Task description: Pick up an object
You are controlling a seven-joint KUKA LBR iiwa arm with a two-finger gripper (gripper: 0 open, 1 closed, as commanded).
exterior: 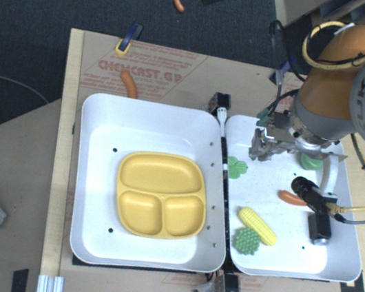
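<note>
2 white bins (89,160) hold 1 yellow tray (160,194), 1 corn cob (257,225); end effector (262,147) grip possibly empty, unclear.

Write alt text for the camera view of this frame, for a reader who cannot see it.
A grey and orange robot arm reaches from the right, its gripper low over the right bin, which holds a toy corn cob, green toys and a small sausage. The left bin holds a yellow divided plate.
</note>
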